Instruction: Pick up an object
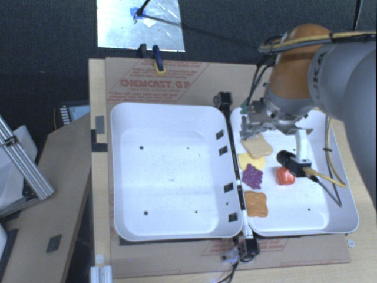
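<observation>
Orange piece [255, 204] in right-hand bin [309, 220]

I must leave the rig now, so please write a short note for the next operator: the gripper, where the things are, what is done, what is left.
Gripper: low in the right bin, at the far edge of the tan slice; no object seen held.
Things: all in the right bin, near its left wall: tan slice, yellow piece, purple piece, red piece, orange piece.
Done: the approach only, nothing lifted.
Left: grasp one object, probably the tan slice, and lift it.
</observation>
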Robot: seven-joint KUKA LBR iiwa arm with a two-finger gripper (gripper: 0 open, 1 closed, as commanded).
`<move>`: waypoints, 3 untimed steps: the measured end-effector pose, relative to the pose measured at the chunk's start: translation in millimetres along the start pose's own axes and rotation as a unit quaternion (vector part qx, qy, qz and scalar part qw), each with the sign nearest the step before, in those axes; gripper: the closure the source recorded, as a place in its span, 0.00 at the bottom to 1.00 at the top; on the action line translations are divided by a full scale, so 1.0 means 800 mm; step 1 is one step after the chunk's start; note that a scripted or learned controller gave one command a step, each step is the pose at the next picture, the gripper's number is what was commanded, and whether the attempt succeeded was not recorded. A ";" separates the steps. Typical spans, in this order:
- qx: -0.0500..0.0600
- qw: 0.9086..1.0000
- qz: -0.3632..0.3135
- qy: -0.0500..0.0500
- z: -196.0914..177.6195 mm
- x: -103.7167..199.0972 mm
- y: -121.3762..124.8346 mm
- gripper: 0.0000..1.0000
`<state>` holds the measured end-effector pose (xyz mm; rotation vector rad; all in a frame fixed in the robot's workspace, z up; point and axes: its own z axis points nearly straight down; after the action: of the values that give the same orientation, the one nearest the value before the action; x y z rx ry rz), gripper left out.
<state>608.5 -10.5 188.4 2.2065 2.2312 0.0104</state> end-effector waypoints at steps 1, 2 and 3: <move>-0.004 1.000 0.003 0.000 -0.185 0.004 -0.051 1.00; 0.003 1.000 -0.001 0.001 -0.156 0.117 -0.053 1.00; -0.001 1.000 0.001 0.001 -0.256 0.151 -0.106 1.00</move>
<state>520.8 108.8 392.9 2.2094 2.2280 0.0155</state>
